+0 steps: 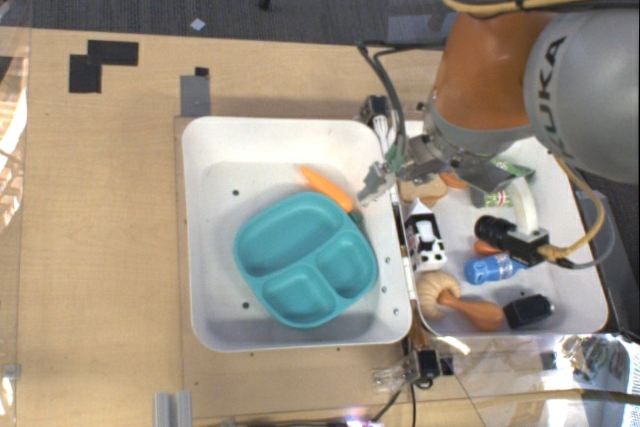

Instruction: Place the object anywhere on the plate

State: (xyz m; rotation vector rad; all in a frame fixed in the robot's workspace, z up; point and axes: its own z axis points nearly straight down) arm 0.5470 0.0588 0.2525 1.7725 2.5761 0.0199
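Observation:
A teal plate (305,258) with three compartments lies in the left white bin (215,215). An orange carrot-like piece (328,187) lies on the bin floor, touching the plate's upper right rim. My gripper (388,173) hangs over the wall between the two bins, just right of the carrot piece and above the plate's top right corner. The wide orange and grey wrist hides most of it. A tan object (422,187) shows right under the wrist, at the right bin's left edge; whether it is held cannot be seen.
The right bin (590,310) holds several items: a black-and-white piece (426,241), a blue bottle (489,268), a wooden mushroom shape (439,289), a brown piece (478,314), a black block (527,311) and a white-green tube (521,201). Cables run along the bins' shared wall.

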